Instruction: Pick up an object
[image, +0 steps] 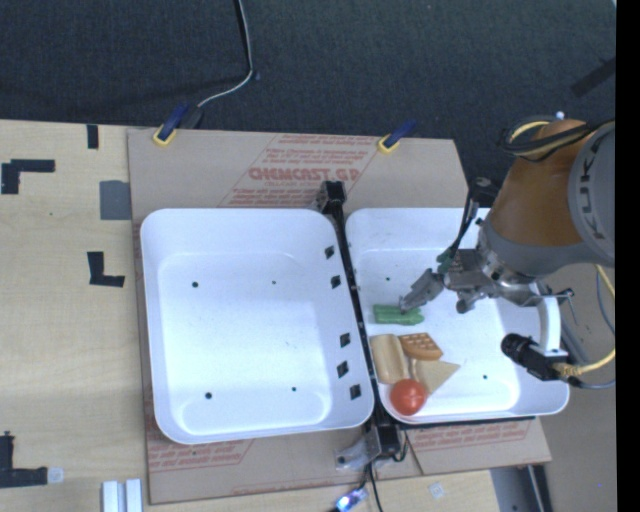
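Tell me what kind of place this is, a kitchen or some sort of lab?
Most likely a robotics lab bench, not a kitchen. A grey and orange robot arm reaches over two white bins on a cardboard sheet clamped to the bench, and the food pieces look like toys.

Overhead slanted look at two shallow white bins side by side on a cardboard sheet (300, 175). In the right bin (400, 240), a grey and orange robot arm (540, 215) reaches in, its gripper (418, 296) low over a flat green object (398, 316). Nearby lie a tan bread roll (387, 358), a waffle piece (422, 347) and a red ball (407, 396). The left bin (240, 320) sits beside it.
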